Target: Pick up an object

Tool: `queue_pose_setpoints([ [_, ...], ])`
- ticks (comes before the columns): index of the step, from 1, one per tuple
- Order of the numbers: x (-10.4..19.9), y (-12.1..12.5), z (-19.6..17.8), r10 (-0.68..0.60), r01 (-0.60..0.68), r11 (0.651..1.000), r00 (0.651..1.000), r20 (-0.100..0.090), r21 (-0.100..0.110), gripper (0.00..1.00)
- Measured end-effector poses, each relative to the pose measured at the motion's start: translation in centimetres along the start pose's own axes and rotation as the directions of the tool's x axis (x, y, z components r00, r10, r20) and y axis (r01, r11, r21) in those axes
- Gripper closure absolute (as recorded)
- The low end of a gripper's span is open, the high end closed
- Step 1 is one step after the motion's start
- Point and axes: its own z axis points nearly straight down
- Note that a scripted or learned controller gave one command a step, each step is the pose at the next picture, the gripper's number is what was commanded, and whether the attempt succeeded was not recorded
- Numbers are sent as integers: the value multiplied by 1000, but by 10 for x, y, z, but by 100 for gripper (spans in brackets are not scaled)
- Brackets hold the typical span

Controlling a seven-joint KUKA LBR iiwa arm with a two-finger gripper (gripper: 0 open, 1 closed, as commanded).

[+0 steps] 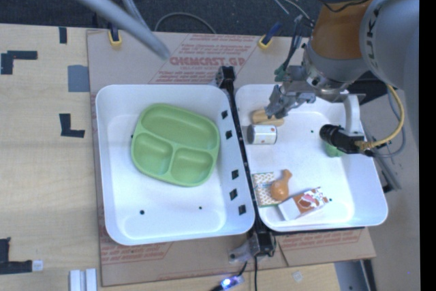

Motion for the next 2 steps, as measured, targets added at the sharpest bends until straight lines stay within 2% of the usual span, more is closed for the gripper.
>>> queue_pose_setpoints([
  [1,49,23,19,1,-1,1000,1000,2,1,100],
  [2,99,42,13,1,-1,1000,1000,0,0,100],
])
